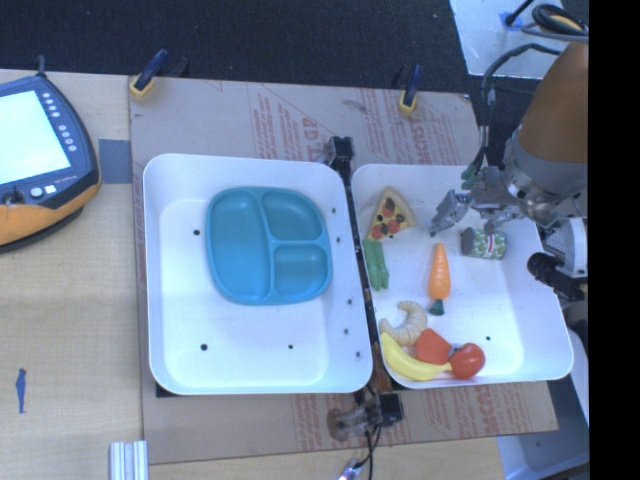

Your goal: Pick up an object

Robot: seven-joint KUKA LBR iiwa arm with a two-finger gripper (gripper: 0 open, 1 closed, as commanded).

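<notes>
Far left of the frame: a handheld control pendant (35, 163) with a pale screen and orange body, lying on the wooden bench, well apart from the work; left of centre: the left bin (165, 353), white and shallow, bearing a blue divided plate (268, 245) in its upper middle; right of centre: the right bin (520, 348), holding the toy foods; along its left wall a pizza slice (389, 215) with a green vegetable piece (376, 264) just below it; near the middle a carrot (439, 272), upright in the frame; at the lower left a pale curled piece (410, 319), a banana (408, 362) and red pieces (450, 354) clustered and touching; upper right of that bin: the gripper (472, 216), fingers spread apart with nothing between them, poised above a small green-and-white packet (486, 243) lying on the bin floor; judged progress: early, no object grasped or lifted; closing on an item and raising it remain.
</notes>
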